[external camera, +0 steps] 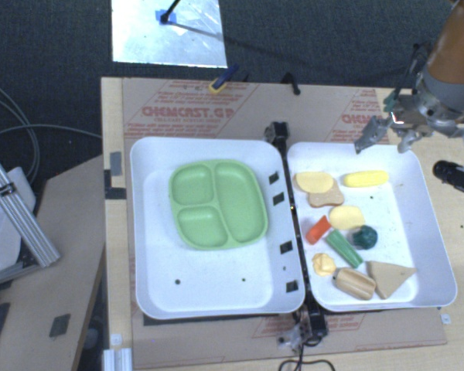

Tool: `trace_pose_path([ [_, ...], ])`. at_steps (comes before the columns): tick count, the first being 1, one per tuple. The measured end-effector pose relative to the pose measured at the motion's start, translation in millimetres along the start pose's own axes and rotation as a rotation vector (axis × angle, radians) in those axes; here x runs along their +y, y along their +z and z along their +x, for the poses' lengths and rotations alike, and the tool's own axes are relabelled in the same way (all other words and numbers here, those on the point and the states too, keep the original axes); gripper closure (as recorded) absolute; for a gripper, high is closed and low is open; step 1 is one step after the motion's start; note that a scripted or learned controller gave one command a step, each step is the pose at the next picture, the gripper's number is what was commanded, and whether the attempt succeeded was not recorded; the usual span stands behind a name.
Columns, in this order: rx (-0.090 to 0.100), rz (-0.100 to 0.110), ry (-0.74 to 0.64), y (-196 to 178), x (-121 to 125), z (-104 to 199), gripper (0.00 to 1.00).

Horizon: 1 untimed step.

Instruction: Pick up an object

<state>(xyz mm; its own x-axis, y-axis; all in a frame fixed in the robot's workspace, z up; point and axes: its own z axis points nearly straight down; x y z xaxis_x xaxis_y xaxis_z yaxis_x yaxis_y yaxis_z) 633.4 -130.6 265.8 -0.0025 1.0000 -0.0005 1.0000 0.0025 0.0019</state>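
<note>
White right bin (pixel 425 207) has the toy food bunched mid-to-lower, with the yellow banana-ish piece (pixel 365 178) nearest the far rim. Gripper (pixel 388 136) hangs over that far edge, fingers spread and holding nothing. Left bin (pixel 151 284) holds a green divided plate (pixel 218 203).

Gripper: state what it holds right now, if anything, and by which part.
Nothing is held. The gripper hangs open above the far edge of the right bin, with nothing between its fingers; the yellow piece lies below it in the bin.
</note>
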Motion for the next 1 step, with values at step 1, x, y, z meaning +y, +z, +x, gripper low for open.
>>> trace_pose_path([
  [1, 0.002, -0.007, -0.007, -76.0, -41.9, 46.6, 0.0],
])
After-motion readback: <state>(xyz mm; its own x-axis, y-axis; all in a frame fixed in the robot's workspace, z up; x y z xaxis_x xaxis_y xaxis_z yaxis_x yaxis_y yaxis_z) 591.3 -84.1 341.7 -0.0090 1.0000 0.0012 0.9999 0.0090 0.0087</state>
